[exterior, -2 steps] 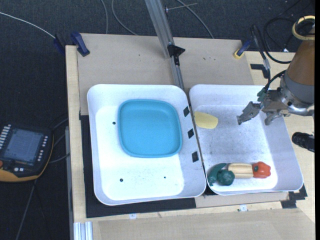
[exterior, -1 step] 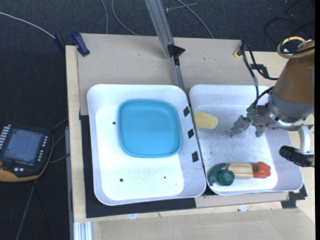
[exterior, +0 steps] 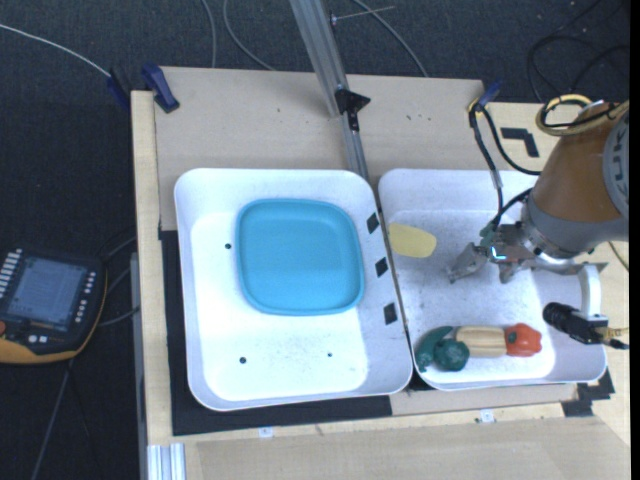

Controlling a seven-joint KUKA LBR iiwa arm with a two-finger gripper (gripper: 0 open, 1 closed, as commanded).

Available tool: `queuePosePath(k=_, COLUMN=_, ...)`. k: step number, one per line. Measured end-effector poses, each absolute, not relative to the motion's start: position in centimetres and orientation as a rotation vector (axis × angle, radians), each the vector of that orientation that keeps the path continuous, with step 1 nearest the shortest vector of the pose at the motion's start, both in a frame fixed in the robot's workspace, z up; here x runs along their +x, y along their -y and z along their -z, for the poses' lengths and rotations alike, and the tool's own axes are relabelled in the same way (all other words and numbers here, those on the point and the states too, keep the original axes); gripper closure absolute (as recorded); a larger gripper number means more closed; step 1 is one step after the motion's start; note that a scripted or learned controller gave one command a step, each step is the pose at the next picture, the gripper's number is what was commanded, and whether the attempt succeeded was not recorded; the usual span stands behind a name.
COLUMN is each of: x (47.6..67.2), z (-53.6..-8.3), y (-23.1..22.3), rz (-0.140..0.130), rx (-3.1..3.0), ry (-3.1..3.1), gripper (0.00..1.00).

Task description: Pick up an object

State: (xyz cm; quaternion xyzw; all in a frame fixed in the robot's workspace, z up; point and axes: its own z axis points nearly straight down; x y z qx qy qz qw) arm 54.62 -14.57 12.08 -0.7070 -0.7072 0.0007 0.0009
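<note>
Nearest you, a wooden peg with red and green ends (exterior: 480, 344) lies against the right white bin's (exterior: 440, 213) front wall; your tool (exterior: 484, 264) hovers open, empty, above bare floor.

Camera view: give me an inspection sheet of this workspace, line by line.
Surface: tan bench bearing left bin and right bin.
Job's things: blue plate in left bin; yellow piece, green object, wooden roller with red end in right bin.
Clutter: nothing seen.
Grippers: gripper open, low over right bin, holding nothing.
Cables: black cable to wrist; loops on floor.
Surroundings: dark carpet, pendant at left.
</note>
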Motion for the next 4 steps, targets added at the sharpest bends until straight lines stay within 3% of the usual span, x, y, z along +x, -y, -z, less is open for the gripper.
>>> queuePosePath(k=1, x=54.6, z=-9.5, y=14.5, rz=-0.001, rx=-2.220, ry=2.221, gripper=0.00)
queuePosePath(k=2, x=54.6, z=-10.6, y=14.5, rz=0.001, rx=-2.222, ry=2.222, gripper=1.00)
queuePosePath(k=4, x=53.9, z=-20.2, y=15.9, rz=0.004, rx=-2.225, ry=2.224, gripper=1.00)
